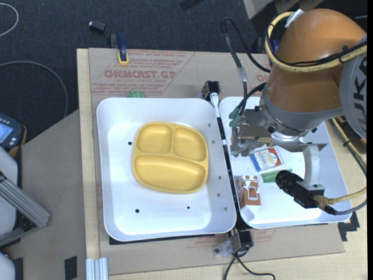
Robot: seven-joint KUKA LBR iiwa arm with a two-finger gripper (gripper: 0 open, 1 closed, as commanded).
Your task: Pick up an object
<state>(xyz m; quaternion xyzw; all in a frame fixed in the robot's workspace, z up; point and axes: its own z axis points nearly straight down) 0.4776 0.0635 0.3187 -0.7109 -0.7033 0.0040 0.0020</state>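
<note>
Hovering: gripper [240,144] over the right shallow white plastic bin [291,213]
Gripper state: cannot tell
Next: descend onto the near small orange-and-white packet [251,191]

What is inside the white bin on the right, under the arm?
The right white bin holds a small orange-and-white packet, a blue, red and white card and a small green piece. The grey and orange arm covers its far part, so anything there is hidden.

Dull grey metal is seen on the claw [239,147], a glossy printed paper packet [267,158] is noted just beside it, and well apart from it a smooth, softly shining yellow plastic plate [169,156] is shown in a sleek white plastic bin [113,174] over matt brown cardboard [145,69].
</note>
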